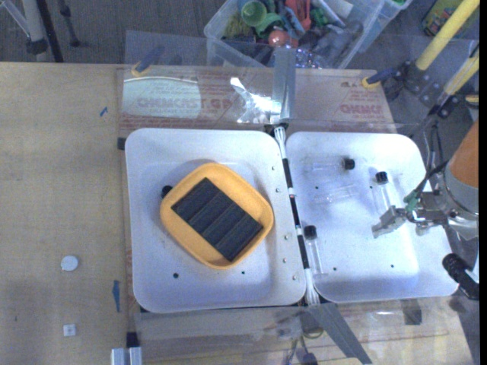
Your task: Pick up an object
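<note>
Gripper (389,220) hovers low near right bin's (335,280) right edge, above clear vials (380,190); you can't tell its opening or if it holds anything. Yellow tray (217,215) fills left bin's (152,280) centre, probably too wide.

toy-filled clear tub (304,14), small grey disc (69,263)

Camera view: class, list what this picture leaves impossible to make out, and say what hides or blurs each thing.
1. Clear tubes in the right bin: transparent against white, so their outlines and number stay uncertain.
2. Gripper: small and blurred, so any grasp is unreadable.
3. Arm: cut off by the right edge.
4. Yellow object in the left bin: its underside is hidden.
</note>
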Tool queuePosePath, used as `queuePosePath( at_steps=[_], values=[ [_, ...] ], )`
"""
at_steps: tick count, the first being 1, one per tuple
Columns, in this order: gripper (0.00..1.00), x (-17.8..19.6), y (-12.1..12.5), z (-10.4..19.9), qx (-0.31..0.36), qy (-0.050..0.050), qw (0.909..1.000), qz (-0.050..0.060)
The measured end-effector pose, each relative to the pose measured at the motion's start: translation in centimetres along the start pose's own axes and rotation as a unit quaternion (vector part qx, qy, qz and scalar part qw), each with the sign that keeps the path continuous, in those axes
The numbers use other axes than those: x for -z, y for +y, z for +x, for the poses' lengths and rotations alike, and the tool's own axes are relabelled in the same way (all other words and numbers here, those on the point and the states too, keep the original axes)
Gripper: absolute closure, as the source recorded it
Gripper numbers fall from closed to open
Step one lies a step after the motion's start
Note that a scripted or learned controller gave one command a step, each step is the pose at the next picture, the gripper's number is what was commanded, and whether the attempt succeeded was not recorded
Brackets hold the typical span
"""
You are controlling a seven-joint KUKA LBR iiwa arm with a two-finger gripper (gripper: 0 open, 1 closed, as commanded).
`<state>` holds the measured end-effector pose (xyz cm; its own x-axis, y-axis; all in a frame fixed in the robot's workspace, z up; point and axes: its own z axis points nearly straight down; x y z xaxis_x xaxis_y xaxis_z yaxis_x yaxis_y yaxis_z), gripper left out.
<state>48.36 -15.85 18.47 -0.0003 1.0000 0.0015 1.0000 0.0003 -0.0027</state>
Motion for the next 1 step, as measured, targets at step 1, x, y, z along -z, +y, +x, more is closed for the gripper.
queuePosePath(
  at_steps=[1],
  values=[
    [0.0, 6.48, 6.54, -0.59, 0.004, -0.001, 1.0, -0.002]
  ],
)
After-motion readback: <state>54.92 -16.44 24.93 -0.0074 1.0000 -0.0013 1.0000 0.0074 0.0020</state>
